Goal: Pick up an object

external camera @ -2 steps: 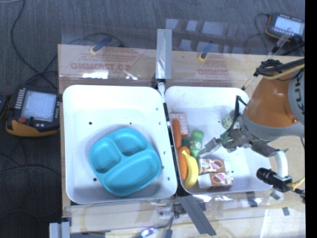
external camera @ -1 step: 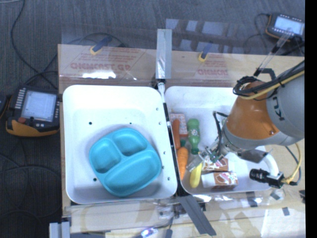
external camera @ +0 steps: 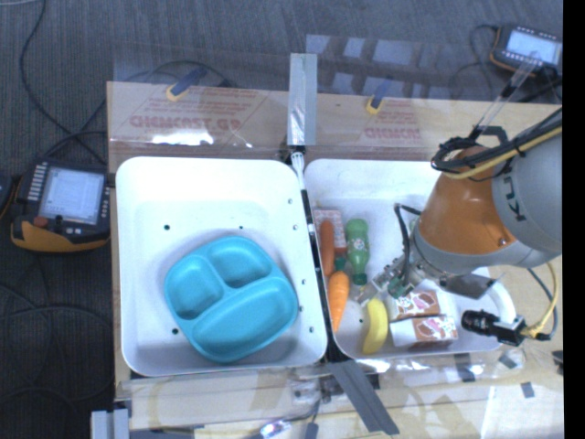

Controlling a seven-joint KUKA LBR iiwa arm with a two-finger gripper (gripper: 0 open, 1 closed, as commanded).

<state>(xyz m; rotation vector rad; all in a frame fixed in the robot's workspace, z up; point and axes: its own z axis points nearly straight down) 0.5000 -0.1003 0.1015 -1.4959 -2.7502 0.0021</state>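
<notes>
Banana (external camera: 374,326), curved glossy yellow plastic, lies below the jaws (external camera: 395,280), whose state I cannot tell.

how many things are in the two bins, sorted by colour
blue: 1, the plate
orange: 2, the carrots
green: 1, the bottle
yellow: 1, the banana
red and white: 2, the boxes
total: 7

The pale wooden surface (external camera: 228,112) carries two shallow white bins side by side: the left bin (external camera: 137,245) and the right bin (external camera: 366,176), their inner rims touching.
</notes>
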